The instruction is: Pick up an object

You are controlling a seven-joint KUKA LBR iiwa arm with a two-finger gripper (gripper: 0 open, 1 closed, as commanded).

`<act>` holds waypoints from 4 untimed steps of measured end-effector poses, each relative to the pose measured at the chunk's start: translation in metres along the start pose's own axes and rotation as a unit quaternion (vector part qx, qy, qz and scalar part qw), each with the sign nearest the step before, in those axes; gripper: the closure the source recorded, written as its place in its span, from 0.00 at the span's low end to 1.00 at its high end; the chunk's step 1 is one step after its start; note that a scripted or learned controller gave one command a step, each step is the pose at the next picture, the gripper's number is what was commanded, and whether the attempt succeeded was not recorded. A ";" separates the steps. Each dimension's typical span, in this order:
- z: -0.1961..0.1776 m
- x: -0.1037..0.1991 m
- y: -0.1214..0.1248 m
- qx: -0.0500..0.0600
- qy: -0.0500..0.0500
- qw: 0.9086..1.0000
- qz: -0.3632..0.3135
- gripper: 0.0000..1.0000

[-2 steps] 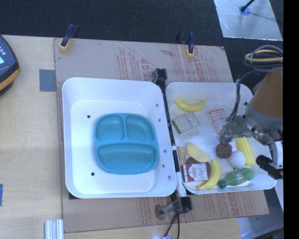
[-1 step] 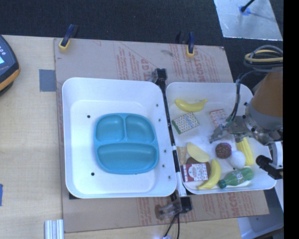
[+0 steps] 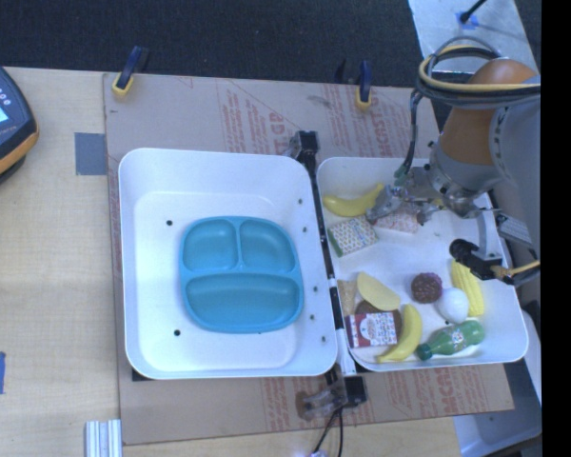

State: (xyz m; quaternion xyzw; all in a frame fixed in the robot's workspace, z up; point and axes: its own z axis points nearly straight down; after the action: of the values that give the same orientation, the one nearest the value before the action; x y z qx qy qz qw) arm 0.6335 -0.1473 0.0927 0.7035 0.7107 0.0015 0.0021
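Observation:
The right bin (image 3: 514, 350) holds several small items. A yellow banana (image 3: 349, 203) lies at its upper left, beside a small patterned card (image 3: 350, 236). My gripper (image 3: 406, 204) hangs low over the bin's upper part, right above a pale pink-and-white packet (image 3: 398, 223) and just right of that banana. Lower in the bin lie a yellow wedge (image 3: 377, 291), a brown round piece (image 3: 425, 287), a white egg (image 3: 453, 305), a corn cob (image 3: 469, 288), a red box (image 3: 373, 330), a second banana (image 3: 406, 336) and a green bottle (image 3: 453, 341).
The left bin (image 3: 143, 255) holds a blue divided plate (image 3: 240, 274). A black clip and hinge (image 3: 306, 146) sit between the bins. An orange-and-grey device (image 3: 0, 112) rests at the bench's far left. Clamps (image 3: 364, 82) hold the cardboard at the back.

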 end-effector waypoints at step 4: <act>0.005 0.045 0.013 0.029 0.004 1.000 0.008 0.00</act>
State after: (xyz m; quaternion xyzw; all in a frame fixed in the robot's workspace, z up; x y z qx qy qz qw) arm 0.6459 -0.1024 0.0874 0.7088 0.7049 -0.0168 -0.0213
